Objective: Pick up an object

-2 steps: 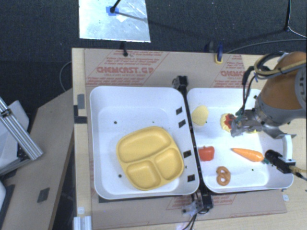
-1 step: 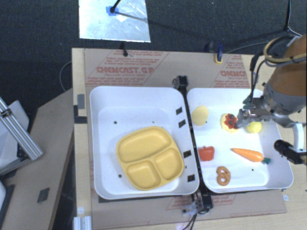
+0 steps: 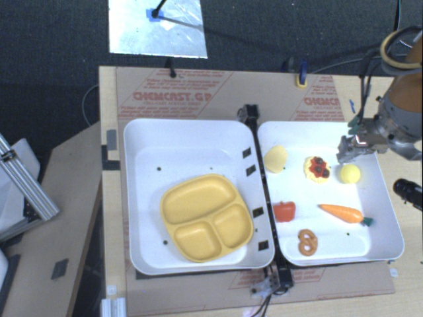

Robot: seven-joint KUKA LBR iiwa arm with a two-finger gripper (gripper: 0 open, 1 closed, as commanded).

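The right bin [image 3: 383,197] holds several toy foods: a pale yellow piece [image 3: 275,157], a small round pastry with red topping [image 3: 317,168], a yellow ball [image 3: 350,174], a red pepper [image 3: 284,211], an orange carrot [image 3: 342,212] and a pretzel [image 3: 307,242]. My gripper [image 3: 349,152] hangs at the bin's right back part, just above and behind the yellow ball. Nothing shows between its fingers.
The left bin [image 3: 142,177] holds a yellow sectioned tray [image 3: 206,216]. A black divider [image 3: 259,177] runs between the bins. A cardboard sheet lies under both. A silvery square plate [image 3: 156,20] lies at the back. Cables trail over the bench at the right back.
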